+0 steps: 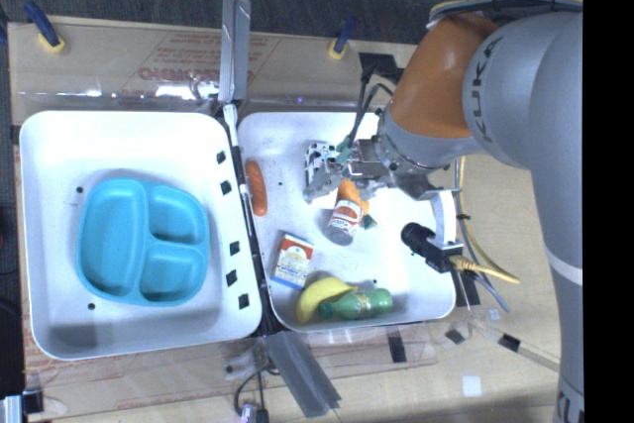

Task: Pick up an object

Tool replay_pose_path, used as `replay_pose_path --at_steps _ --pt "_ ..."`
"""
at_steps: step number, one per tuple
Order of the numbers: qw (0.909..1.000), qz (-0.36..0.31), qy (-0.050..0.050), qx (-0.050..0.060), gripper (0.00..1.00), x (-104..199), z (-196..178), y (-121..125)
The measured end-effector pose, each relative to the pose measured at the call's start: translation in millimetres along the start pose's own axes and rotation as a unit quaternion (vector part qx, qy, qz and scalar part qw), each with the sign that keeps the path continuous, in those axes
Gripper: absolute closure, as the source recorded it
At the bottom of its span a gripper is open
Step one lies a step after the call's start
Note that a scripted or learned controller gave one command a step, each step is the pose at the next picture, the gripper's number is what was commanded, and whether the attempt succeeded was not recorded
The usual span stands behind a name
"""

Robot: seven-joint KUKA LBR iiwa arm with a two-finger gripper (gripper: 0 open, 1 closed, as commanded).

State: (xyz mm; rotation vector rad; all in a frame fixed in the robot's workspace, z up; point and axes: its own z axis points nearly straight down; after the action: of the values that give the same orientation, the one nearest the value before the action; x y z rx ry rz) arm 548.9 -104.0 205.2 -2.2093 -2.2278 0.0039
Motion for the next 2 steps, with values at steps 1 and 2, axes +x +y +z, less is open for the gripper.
replay_pose_path --at_steps 1,2 --pt "0.9962 0.087 0.0 0.0 0.0 1 29 -71" --pt "0.9964 0.084 0.0 0.0 0.0 -61 106 -35"
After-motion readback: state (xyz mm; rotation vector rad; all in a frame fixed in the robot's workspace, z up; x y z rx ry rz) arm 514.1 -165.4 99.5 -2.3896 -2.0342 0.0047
